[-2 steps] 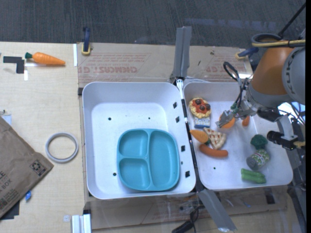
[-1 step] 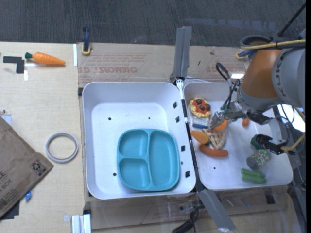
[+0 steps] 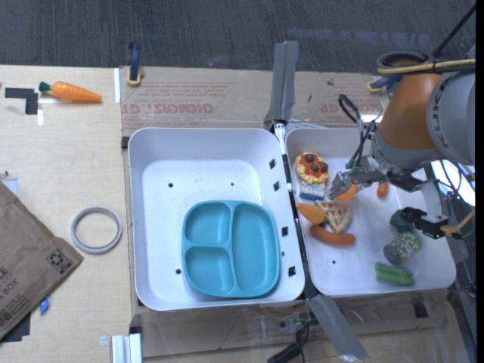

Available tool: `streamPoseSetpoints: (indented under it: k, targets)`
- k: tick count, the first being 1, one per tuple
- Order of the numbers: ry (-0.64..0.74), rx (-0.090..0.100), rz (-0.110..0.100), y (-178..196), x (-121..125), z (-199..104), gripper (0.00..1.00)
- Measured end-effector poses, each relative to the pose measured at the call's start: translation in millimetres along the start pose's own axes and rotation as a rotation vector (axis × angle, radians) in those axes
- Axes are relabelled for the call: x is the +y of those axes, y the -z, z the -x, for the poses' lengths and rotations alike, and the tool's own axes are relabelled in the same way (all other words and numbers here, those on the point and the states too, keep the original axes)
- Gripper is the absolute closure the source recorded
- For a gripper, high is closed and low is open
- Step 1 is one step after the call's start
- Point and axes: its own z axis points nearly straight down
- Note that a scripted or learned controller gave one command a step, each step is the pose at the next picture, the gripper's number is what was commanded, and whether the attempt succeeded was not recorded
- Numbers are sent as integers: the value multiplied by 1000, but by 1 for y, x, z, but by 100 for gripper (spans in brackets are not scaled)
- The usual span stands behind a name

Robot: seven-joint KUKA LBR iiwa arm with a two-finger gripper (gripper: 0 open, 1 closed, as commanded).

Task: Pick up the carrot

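End effector (image 3: 345, 187) in right bin (image 3: 446, 282), orange piece between fingers.

Two white bins (image 3: 144, 203); one teal tray (image 3: 231, 249); one tape ring (image 3: 96, 228); two carrots (image 3: 72, 92).

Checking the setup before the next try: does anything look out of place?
Yes. A carrot lies outside both bins, on the bench's far left corner, far from the gripper, which is in the right bin among the toy food.
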Motion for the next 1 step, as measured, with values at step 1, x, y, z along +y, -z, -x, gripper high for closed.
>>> streamPoseSetpoints:
  k: [1]
  targets:
    - [-459,-1,-3,90,46,-62,100]
